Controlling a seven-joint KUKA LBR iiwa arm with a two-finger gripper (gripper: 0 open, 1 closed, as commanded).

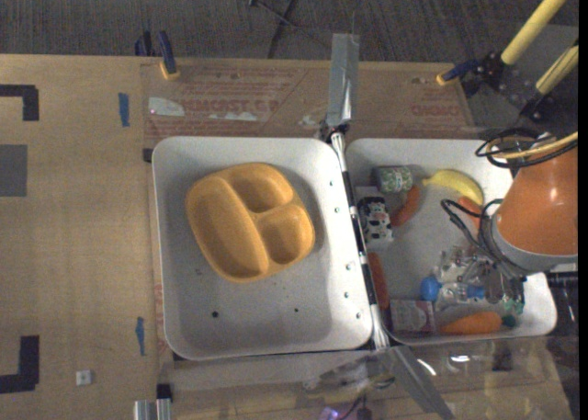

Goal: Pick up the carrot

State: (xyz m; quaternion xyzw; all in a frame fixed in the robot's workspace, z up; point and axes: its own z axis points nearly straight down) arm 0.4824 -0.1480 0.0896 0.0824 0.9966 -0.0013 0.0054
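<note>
An orange carrot [470, 323] with a green end lies along the front wall of the right bin [542, 317]. My gripper [470, 278] hangs just above and behind it, under the arm's orange band [544, 209]. The metal gripper parts blend with the clutter below, and nothing shows clearly between them.
The right bin also holds a green can [395, 178], a banana [457, 185], a slanted orange-red piece [407, 206], a black-and-white toy [375, 218], a pink box [413, 315] and a small blue item [430, 288]. A yellow divided plate [250, 221] lies in the left bin [239, 326].
</note>
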